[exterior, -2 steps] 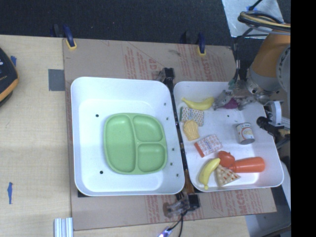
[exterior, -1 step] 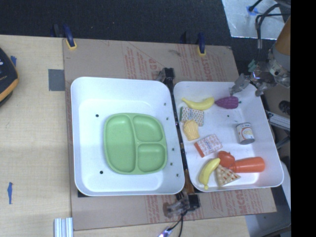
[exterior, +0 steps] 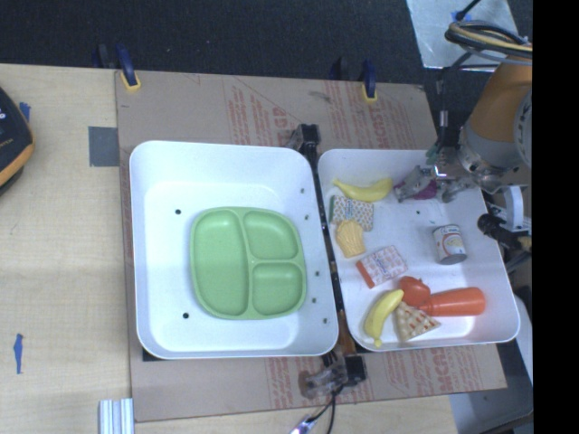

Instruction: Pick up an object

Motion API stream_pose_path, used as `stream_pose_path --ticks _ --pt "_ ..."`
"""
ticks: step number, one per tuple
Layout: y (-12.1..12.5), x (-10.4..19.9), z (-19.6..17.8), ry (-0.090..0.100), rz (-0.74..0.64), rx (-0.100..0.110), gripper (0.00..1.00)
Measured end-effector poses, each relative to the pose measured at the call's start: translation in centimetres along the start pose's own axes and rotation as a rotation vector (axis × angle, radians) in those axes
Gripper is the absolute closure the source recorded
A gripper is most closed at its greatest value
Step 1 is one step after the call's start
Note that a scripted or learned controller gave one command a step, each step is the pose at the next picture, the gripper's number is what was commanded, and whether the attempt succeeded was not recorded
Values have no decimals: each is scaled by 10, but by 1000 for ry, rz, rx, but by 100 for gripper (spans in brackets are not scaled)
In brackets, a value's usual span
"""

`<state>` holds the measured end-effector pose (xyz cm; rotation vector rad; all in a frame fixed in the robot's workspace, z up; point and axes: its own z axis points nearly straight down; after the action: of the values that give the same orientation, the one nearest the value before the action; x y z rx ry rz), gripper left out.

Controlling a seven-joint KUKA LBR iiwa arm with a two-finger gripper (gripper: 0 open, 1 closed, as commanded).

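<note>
My hand (exterior: 418, 186) hangs low over the far end of the right bin (exterior: 503, 289), and I cannot tell its state or whether it touches anything. By my reading the pick is not yet done: every item lies on the bin floor. Just beside the hand, toward the green tray (exterior: 246, 262), lies the likeliest target, a banana (exterior: 364, 189), yellow and curved. A small can (exterior: 448, 243) stands nearer the camera, an orange carrot (exterior: 449, 300) beyond it.

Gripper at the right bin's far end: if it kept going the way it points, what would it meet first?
The gripper points toward image left, so the upper banana looks first in line, though depth is unclear from above.
</note>
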<state>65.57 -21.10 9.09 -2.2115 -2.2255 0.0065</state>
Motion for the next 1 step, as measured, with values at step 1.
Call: stream_pose_path --ticks 1 --pt "0 17 -1 0 0 -1 0"
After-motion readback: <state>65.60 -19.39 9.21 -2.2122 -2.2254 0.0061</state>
